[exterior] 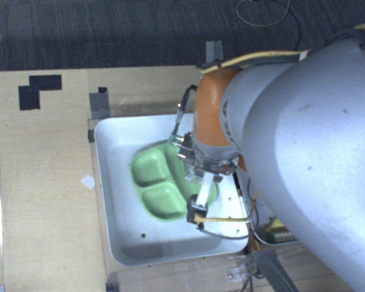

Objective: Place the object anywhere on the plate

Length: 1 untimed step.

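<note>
A light green plate (157, 179) with divided compartments lies in the middle of the left white bin (120, 198). The arm reaches in from the right, and its wrist with the orange band hangs over the plate's right side. My gripper (194, 173) sits low over the plate's right compartment, and the wrist hides its tips. I see no loose object on the showing parts of the plate. Whatever lies under the wrist is hidden.
The big grey arm link covers the right half of the view, hiding the second bin. Pale wooden bench with black markers lies to the left. A metal bracket stands at the bin's far left corner (100, 103).
</note>
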{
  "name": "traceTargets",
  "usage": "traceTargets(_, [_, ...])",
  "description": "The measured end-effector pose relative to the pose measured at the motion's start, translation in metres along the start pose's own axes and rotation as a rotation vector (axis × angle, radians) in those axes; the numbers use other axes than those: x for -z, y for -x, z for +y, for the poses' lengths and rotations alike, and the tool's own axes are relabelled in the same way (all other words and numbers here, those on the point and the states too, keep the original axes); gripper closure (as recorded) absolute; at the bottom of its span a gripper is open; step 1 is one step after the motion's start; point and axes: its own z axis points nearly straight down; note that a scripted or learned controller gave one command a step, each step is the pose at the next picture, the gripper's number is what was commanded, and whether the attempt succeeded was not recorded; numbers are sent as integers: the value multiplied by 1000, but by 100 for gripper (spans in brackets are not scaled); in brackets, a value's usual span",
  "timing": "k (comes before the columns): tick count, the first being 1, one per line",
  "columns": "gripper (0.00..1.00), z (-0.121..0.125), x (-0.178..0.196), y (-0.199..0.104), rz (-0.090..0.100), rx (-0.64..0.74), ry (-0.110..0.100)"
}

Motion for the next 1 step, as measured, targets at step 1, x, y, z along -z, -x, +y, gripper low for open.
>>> traceTargets(1, [100,72,61,-5,1,242,6])
